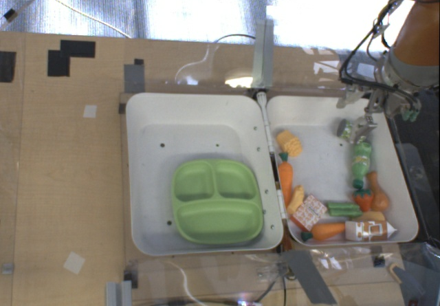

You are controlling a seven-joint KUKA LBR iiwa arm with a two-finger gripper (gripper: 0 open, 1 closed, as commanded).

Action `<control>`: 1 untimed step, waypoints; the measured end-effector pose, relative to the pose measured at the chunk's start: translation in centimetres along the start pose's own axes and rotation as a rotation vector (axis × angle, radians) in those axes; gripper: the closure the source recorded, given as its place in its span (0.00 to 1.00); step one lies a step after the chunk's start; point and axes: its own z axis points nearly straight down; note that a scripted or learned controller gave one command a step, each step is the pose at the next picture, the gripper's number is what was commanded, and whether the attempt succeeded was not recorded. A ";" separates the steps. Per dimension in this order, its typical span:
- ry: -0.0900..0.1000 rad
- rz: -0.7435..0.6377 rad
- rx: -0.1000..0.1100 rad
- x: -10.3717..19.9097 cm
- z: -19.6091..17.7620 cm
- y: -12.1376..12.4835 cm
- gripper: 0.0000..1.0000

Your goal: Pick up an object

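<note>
While the arm reaches in from the right, its gripper hangs over the far right part of the right bin; whether it is open or shut, or has hold of anything, I cannot tell from this slant. Just below the gripper lies a green bottle, upright along the bin's right side, close to the gripper tip though contact cannot be judged. Below the bottle sit a small orange piece and a red-orange one, touching or nearly so. Along the bin's near edge lies a white bottle on its side, with an orange carrot just left of it. A green bean pod lies between the carrot and the bottle above. A checked pink-and-white block rests near the bin's near left corner, beside a yellow piece. A second carrot lies against the left wall, and a corn cob sits beyond it. The left bin holds a green divided plate in its near half. Both bins rest on a wooden bench.
</note>
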 end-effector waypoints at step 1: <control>-0.007 0.126 0.001 -0.2 10.9 -2.5 0.00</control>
